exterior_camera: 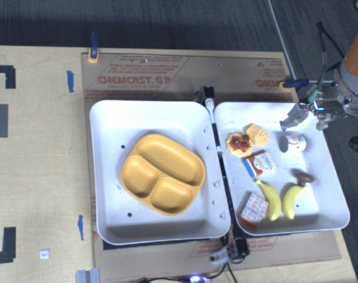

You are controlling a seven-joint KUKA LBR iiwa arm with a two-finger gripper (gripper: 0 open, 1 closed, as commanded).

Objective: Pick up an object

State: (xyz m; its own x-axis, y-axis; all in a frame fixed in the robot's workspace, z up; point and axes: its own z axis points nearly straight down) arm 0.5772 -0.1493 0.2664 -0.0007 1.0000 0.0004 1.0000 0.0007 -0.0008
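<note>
Camera view puts my end effector (305, 115) at about two o'clock in the frame, over the upper right part of the right bin (338, 187). The arm comes in from three o'clock with its wrist angled toward the bin, and two light-grey fingers (292, 118) splay apart, one pointing toward eight o'clock and the other sitting nearer the wrist. I read them as spread open with nothing between them.

Just beside the nearer fingertip, toward six o'clock, lies a small white ball-like object (294, 142) with a red mark, resting on the bin floor; I cannot tell whether the finger touches it. Toward nine o'clock from that sit a toy pizza slice (239, 144) and a waffle-patterned cracker (257, 135), touching each other. Below them is a small red, white and blue packet (259, 163). At five o'clock from the end effector lies a small brown piece (302, 177), and near the bin's lower edge are two bananas (280, 200) side by side, with a checkered box (253, 208) just beside the left one.

The left bin (108, 158) holds a yellow divided tray (161, 173) with three compartments. Both bins rest on the table (37, 158).
</note>
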